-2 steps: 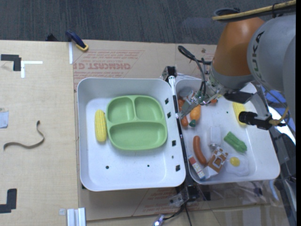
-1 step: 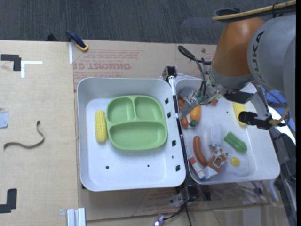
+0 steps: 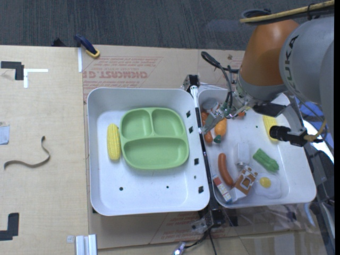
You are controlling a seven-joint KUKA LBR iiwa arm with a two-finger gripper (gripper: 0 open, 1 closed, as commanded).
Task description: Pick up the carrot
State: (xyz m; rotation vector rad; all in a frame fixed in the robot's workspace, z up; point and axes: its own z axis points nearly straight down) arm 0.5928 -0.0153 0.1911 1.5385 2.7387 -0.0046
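Right bin (image 3: 297, 193): holds the carrot (image 3: 219, 128), lying orange and slanted near the bin's left wall in its upper half, with a small red-brown piece (image 3: 209, 137) just beside its lower end. The gripper (image 3: 227, 110) sits directly above the carrot's upper end, the arm (image 3: 276, 57) reaching in from the right and bent down over this corner, a placement that reads as the approach or closing step of the pick; whether the fingers are wide or narrow cannot be told, since wrist and cabling crowd them, and no carrot is seen lifted between them. Other contents of this bin: 1 sausage (image 3: 225, 169), 1 green piece (image 3: 265, 160), 1 yellow piece (image 3: 270, 126) by the right wall, 1 small carton (image 3: 245, 179), all apart from the carrot, so the grasp has little clutter except the nearby left wall. Left bin (image 3: 106, 195): 1 green 3-compartment plate (image 3: 154, 138) at centre, 1 corn cob (image 3: 113, 141) touching its left rim. Surface: 2 bins side by side on cardboard (image 3: 122, 70), on a pale wood bench (image 3: 37, 110) bearing a loose cord (image 3: 29, 161); dark carpet (image 3: 133, 9) beyond.
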